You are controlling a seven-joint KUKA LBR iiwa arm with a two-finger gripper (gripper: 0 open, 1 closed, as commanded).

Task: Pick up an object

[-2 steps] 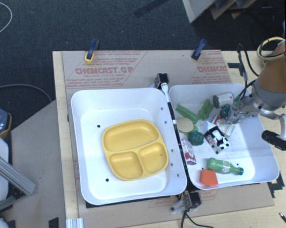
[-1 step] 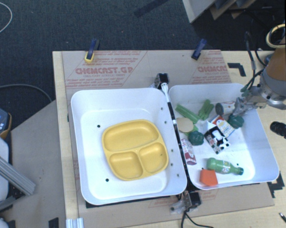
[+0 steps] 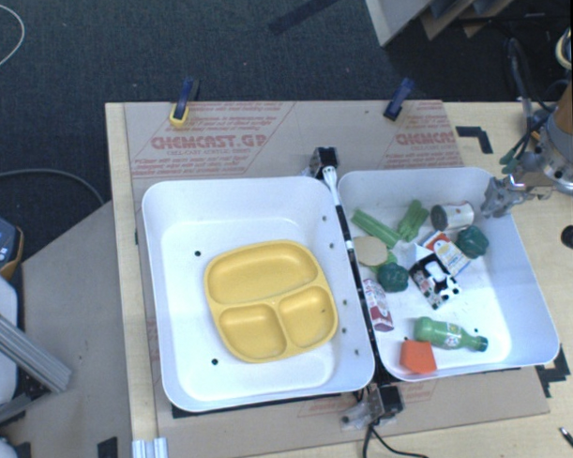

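At the lower right of the frame, nearest the camera, the right bin (image 3: 538, 304) holds a cluster of small objects: an orange block (image 3: 418, 358) by its near rim, touching the base of a green bottle (image 3: 447, 334) lying on its side with a pale label. Just beyond, toward the frame's centre, a red-and-white packet (image 3: 377, 303) lies along the bin's left wall, beside a dark green round piece (image 3: 393, 277) and a black-and-white toy (image 3: 436, 280). Farther up sit a tan disc (image 3: 370, 250), a red-and-white carton (image 3: 446, 252), a teal lump (image 3: 473, 240), two light green sticks (image 3: 391, 226) and a small grey-and-white cylinder (image 3: 452, 214). In the left bin (image 3: 174, 227), at centre frame, a yellow three-compartment tray (image 3: 270, 297) lies flat. Both bins rest on the tabletop (image 3: 265, 140). At the right edge, over the right bin's far corner, the end effector (image 3: 499, 197) hangs; whether it is spread or pressed together cannot be told, and nothing is visibly pinched in it.
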